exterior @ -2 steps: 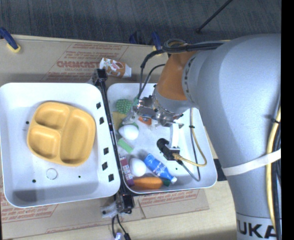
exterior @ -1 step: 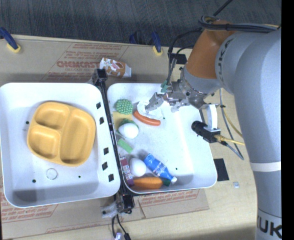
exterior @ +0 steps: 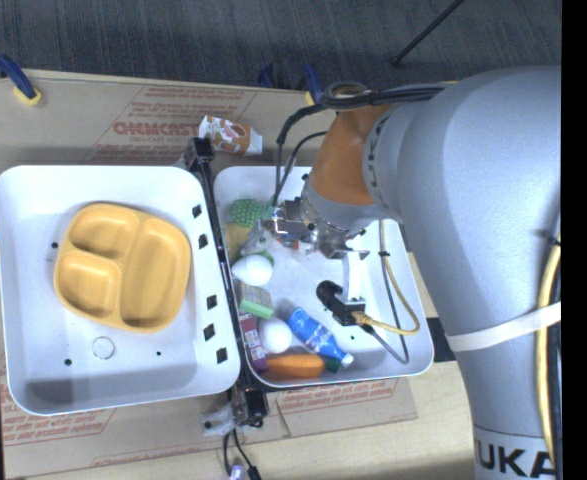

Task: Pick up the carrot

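Carrot lies at the near edge of the right bin, on its side, just beside the blue bottle and a white ball. Farther in, a white egg and a green item along the bin's left wall. My jaws hang over the bin's far-middle part, near the egg, well apart from the carrot. Cannot tell whether they are spread or pressed together; wrist hardware hides them. Left bin carries a yellow divided tray.
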Controlling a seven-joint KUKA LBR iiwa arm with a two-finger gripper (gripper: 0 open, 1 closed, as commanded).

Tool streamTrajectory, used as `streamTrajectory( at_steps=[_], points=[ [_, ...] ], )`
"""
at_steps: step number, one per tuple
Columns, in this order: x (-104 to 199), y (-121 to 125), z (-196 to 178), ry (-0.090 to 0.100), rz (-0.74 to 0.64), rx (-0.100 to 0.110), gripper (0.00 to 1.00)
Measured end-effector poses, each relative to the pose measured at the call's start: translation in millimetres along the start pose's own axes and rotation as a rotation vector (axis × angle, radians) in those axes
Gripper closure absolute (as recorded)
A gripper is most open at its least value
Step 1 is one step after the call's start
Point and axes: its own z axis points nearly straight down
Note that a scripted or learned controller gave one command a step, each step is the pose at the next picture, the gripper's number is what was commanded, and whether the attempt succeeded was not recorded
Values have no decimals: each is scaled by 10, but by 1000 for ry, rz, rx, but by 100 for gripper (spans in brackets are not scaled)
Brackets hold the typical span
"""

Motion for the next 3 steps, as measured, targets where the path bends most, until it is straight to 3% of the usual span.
streamTrajectory(
  at_steps=[1,2,3],
  points=[
    [176,607,-2078,-1,-29,-3,0],
    [3,434,-521,0,47,5,0],
    [-240,-205,7,0,441,3,0]
  ],
)
